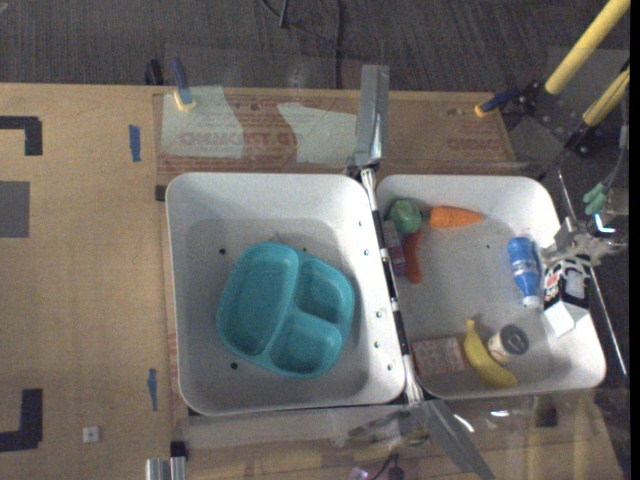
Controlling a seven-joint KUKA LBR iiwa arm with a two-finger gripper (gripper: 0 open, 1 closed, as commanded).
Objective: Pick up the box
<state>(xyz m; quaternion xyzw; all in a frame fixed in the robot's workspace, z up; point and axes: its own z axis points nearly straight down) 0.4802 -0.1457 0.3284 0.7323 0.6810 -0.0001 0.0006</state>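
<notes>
White right bin (478,193) holds the box (438,354) — small, flat, pinkish-tan.

Two bins sit side by side in the middle of the frame, touching along their inner walls. The left bin (190,218) holds a divided plate (286,308), tilted, near its centre. In the right bin (480,190), a carrot (455,217) lies at the upper edge with a small round thing (405,214) just left of it. A bottle (523,269) lies toward the right wall. At the lower edge a banana (487,357) lies between a flat box (437,354) and what may be a small can (514,341)
</notes>
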